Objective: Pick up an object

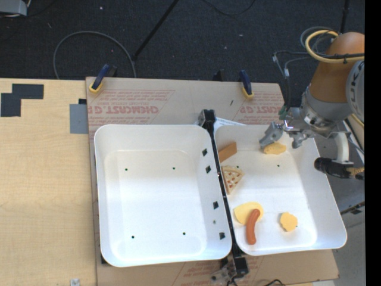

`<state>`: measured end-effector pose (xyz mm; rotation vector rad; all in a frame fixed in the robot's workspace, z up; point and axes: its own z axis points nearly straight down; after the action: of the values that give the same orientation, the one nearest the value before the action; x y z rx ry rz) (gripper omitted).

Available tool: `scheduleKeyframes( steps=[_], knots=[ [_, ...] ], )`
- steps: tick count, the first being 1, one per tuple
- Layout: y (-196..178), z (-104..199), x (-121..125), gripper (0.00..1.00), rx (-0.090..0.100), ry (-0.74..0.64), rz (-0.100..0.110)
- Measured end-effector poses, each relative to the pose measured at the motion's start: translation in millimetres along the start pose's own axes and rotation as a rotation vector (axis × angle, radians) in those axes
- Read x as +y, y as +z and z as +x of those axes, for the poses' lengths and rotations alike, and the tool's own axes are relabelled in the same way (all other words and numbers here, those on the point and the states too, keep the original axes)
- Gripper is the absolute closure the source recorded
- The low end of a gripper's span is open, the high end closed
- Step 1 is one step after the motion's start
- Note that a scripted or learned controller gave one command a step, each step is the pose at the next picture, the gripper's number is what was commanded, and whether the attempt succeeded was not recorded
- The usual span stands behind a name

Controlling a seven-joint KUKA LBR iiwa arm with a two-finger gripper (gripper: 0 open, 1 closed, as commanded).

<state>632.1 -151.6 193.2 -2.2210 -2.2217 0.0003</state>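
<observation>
White bins, gripper at the far corner: the pick looks barely begun

White plastic makes up both bins. The left bin point(113, 159) has nothing lying in it, and all the pieces lie in the right bin point(321, 195).

Nearest the camera, in the right bin's front part, a red sausage point(252, 226) lies lengthwise with its upper end over a yellow disc point(246, 211). Just to their right, apart from both, sits a small yellow chunk point(288, 221). Farther back, against the divider point(215, 177) between the bins, a waffle wedge point(231, 178) lies flat, and behind it a brown block point(227, 151) leans close to the same wall.

At the far end of the right bin lies a pale yellow piece point(275, 149), the likely target. The gripper point(272, 137) hangs right over it, low, on the grey arm point(330, 94) with its orange band. How wide the jaws stand cannot be told from this angle, nor whether they touch the piece. The piece appears to rest on the bin floor, not lifted.

As a judgement, nothing is picked yet. What is left is closing on the piece and raising it clear.
</observation>
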Motion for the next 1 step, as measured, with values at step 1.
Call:
scheduleKeyframes(
  steps=[1],
  knots=[
    [0.0, 0.0, 0.0, 0.00, 0.000, 0.000, 0.000]
  ],
)
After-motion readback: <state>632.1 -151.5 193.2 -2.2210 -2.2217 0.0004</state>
